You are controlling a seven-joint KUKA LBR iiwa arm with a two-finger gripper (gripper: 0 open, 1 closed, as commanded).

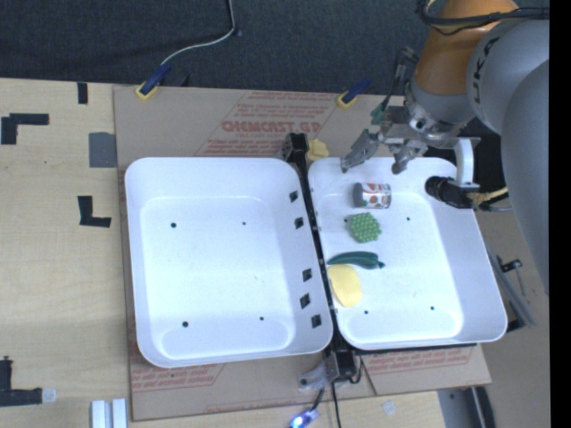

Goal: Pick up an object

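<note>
Right, the arm [500, 52] comes in from the right and the gripper [382, 152] hangs over the back edge of the right bin [464, 266], fingers spread wide, nothing between them. Two dark fingertips [355, 157] splayed out, one toward the divider, one toward the bin's far side.

Just below the gripper lies the can [372, 195], on its side, red and white label showing. That's the nearest candidate by a long way. Next down the line sits a green ball [364, 227], bumpy-looking, then a dark green pepper [355, 259] lying crosswise, and a yellow lump [345, 285] tight against the divider wall. The left bin [214, 257] holds no objects.

To my eye this is the approach: nothing grasped yet, so the job is barely begun. To do it well, I'd centre over the can and turn the wrist so the fingers straddle its round body across the short way, not end to end. Descend low enough to get past the curve, or it'll squirt out as they close. It could roll, so a slow, even squeeze is the call. Keep clear of the green ball close by.
</note>
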